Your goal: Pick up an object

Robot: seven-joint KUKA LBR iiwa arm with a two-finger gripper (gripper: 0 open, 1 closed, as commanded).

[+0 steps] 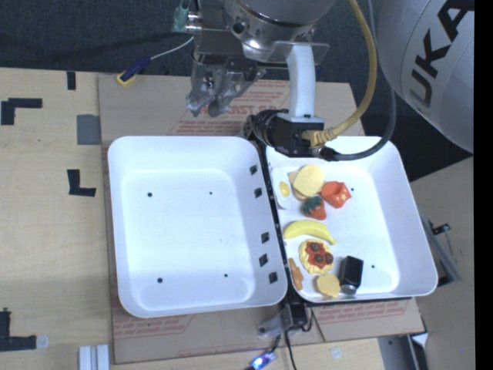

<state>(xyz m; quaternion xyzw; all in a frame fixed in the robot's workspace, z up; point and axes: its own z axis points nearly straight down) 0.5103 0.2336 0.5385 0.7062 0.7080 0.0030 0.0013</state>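
- Looming arm housing, grey, fills the upper right, nearest the lens.
- Hand hangs above the counter behind the left bin; whether its fingers are spread cannot be told.
- Toy banana lies in the right bin, long axis crosswise, forward and rightward of the hand.
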